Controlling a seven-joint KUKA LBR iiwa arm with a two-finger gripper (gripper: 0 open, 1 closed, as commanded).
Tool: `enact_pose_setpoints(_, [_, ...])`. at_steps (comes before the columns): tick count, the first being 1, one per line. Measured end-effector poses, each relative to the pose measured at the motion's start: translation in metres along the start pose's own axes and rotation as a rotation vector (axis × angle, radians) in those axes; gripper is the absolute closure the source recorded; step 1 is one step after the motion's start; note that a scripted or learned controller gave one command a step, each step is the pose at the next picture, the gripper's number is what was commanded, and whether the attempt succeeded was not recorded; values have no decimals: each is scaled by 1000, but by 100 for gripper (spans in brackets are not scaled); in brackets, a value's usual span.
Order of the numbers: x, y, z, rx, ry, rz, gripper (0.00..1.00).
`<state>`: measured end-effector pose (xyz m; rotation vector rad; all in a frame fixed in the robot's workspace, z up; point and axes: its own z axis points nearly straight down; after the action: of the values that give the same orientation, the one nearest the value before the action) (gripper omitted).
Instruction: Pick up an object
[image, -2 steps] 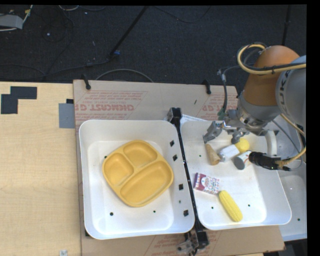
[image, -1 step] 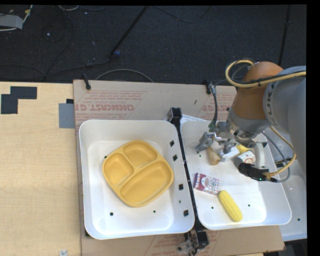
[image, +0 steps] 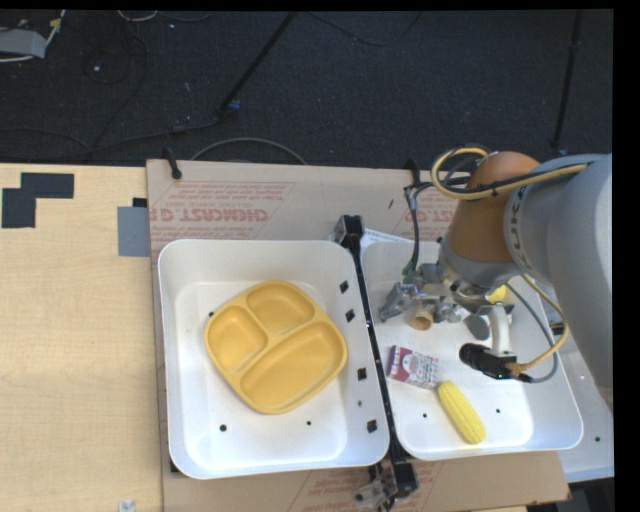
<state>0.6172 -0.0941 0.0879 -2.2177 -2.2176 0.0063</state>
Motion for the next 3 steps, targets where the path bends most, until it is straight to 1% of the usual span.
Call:
enact_pose_setpoints(1, [-1, 0, -13, -1, 0, 2, 100])
enact_pose_setpoints(2, [-4, 4, -55, -7, -1, 2, 100])
enact_pose_setpoints(3, [-7, 6, -117, -9, -2, 0, 100])
